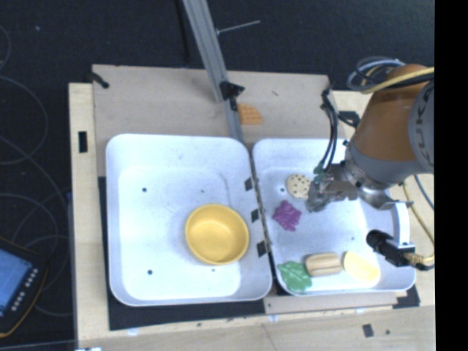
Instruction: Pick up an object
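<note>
Crowding the claw (316, 199): spotted disc (296, 186), purple piece (287, 215), right bin (344, 148).

We see a pale wooden table (84, 196) bearing two shallow white bins (146, 167) side by side. A grey metal rail (205, 39) slants down toward their divide, an orange tag (249, 115) beside it. A blue-screened handheld device (14, 284) lies at far left.

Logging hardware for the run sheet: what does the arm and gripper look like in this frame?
One arm with a bulky rounded orange-brown section and grey housing beside it. Dark cables loop down its near side and pale cables coil behind it. The gripper is a compact grey metal assembly, blurred here. No markings legible.
</note>
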`<act>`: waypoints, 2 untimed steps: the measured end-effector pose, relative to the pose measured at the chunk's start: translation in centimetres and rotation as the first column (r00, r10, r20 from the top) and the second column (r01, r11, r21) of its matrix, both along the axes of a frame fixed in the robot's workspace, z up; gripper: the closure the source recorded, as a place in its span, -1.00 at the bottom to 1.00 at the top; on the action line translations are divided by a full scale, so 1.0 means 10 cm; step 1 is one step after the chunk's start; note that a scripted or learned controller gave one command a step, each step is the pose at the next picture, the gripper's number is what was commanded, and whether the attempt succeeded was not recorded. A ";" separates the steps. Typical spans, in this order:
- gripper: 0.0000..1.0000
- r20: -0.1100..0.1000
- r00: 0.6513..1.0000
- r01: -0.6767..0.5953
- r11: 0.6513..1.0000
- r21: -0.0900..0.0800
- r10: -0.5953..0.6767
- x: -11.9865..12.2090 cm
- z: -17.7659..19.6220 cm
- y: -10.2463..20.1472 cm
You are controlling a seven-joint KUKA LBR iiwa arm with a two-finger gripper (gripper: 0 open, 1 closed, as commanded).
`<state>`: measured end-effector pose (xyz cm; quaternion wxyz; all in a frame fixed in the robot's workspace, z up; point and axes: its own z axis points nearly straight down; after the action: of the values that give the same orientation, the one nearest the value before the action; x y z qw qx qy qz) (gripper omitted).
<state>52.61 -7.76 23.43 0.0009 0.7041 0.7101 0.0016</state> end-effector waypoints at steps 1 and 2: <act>1.00 -0.002 1.000 0.000 1.000 0.001 0.000 0.13 0.10 0.48; 1.00 -0.002 1.000 0.000 1.000 0.001 0.000 0.28 0.18 0.95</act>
<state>55.38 1.78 25.27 0.0000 0.7041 0.7101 0.0013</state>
